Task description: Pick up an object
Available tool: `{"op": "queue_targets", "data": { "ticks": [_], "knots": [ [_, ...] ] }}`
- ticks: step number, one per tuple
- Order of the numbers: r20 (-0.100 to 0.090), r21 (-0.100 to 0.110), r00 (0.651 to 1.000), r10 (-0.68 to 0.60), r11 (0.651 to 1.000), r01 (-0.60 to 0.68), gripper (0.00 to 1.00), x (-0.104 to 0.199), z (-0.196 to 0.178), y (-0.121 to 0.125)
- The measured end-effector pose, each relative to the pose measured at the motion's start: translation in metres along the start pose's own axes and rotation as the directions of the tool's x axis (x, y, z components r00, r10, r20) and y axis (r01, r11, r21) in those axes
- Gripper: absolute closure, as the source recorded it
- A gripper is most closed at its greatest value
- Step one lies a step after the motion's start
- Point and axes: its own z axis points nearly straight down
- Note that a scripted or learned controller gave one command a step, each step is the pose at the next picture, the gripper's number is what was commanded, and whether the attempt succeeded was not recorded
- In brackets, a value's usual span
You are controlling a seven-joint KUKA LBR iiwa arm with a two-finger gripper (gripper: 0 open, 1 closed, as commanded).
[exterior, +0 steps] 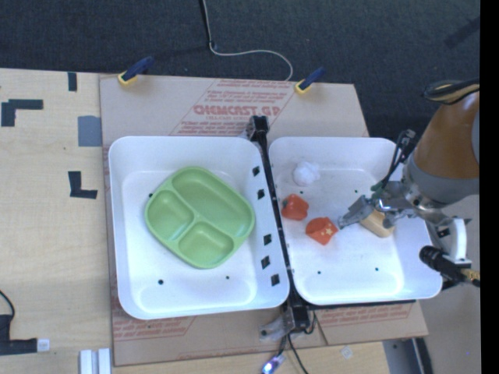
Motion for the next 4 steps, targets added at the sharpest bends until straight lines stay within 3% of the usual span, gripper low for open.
{"op": "queue_targets", "data": {
  "ticks": [1,2,3,4],
  "knots": [
    [-0.005,0.005,1.0,-0.007,1.0,0.007,0.0,0.028,0.037,-0.037],
    [-0.003,0.001,1.0,-0.008,1.0,0.008,1.0,0.028,0.025,-0.035],
    [-0.002,-0.007,1.0,-0.013,1.0,0.013,1.0,0.064,-0.053,-0.034],
    [-0.005,-0.012,1.0,-0.02,1.0,0.02,1.0,0.153,-0.145,-0.035]
  ]
}}
